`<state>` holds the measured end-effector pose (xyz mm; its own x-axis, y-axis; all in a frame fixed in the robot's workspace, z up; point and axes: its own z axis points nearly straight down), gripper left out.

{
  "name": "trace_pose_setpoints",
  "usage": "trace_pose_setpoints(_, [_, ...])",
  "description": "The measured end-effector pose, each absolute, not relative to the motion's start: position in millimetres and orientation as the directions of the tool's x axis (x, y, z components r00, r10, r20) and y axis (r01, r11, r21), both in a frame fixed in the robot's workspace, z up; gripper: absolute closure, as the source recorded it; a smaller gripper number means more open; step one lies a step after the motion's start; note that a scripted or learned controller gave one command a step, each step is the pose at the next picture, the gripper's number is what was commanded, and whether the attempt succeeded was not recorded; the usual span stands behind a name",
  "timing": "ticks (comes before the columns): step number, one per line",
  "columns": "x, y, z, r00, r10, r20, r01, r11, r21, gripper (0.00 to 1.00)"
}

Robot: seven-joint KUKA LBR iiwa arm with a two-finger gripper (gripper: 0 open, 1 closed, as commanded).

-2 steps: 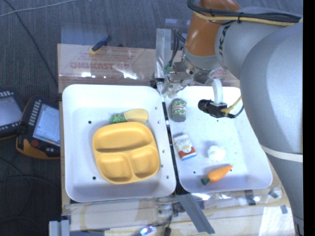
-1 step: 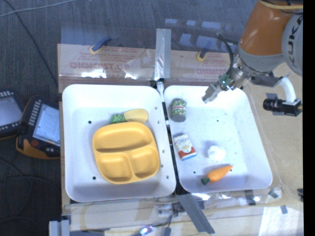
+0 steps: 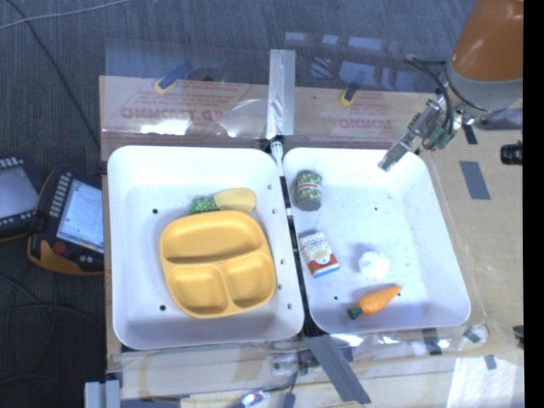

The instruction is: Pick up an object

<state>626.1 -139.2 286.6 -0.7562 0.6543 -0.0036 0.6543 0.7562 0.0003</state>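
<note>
The right bin (image 3: 442, 228) holds a small greenish can (image 3: 308, 189) near its back left corner. In front of it lies a white and red carton (image 3: 318, 254). A white lump (image 3: 372, 264) sits by the middle, and an orange toy carrot (image 3: 376, 300) lies near the front wall. My gripper (image 3: 398, 153) hangs over the bin's back rim at the right, well above and behind all of these, with nothing seen in it.
The left bin (image 3: 127, 228) bears a yellow divided plate (image 3: 219, 260), and a yellow toy vegetable with a green end (image 3: 228, 200) lies behind it. A handheld pendant (image 3: 68, 219) rests on the floor at the left. Tape strips hold the bins in place.
</note>
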Motion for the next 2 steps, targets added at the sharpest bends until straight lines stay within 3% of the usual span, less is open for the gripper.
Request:
trace_pose_setpoints(1, [622.7,-221,281,-0.887,0.461,-0.005,0.461,0.887,-0.001,1.0])
trace_pose_setpoints(2, [631.6,-159,362,-0.975,0.221,-0.005,0.221,0.975,0.001,1.0])
